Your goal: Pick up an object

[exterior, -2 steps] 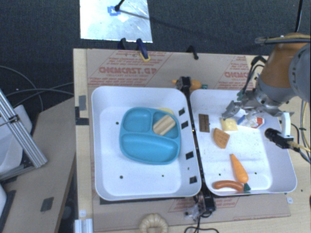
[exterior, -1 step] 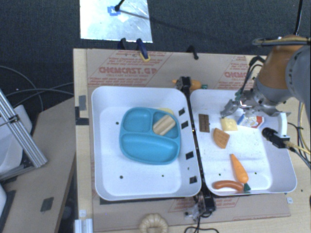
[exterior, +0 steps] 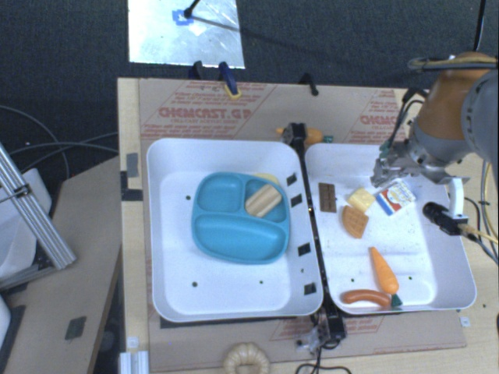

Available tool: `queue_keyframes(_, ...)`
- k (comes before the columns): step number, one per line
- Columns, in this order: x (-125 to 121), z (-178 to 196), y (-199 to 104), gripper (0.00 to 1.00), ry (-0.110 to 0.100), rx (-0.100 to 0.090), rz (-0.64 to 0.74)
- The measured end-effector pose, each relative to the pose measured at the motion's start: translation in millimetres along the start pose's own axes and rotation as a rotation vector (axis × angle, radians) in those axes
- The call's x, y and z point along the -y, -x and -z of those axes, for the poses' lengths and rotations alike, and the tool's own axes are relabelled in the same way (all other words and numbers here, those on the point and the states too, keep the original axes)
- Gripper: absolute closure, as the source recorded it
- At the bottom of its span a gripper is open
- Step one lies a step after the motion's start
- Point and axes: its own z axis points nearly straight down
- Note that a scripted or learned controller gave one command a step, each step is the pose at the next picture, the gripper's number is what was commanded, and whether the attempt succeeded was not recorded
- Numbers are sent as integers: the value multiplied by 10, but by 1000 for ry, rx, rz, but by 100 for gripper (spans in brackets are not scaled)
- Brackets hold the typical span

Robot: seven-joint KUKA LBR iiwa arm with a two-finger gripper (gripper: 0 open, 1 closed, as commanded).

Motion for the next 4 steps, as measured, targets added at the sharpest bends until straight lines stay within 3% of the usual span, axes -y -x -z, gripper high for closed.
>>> queue_keyframes(1,-48,645,55,100,-19,-7,2)
queue_keyframes(2,-71,970,59,100,-22,-8,3)
queue_keyframes(4,548,908,-1000,100,-29,-12,8)
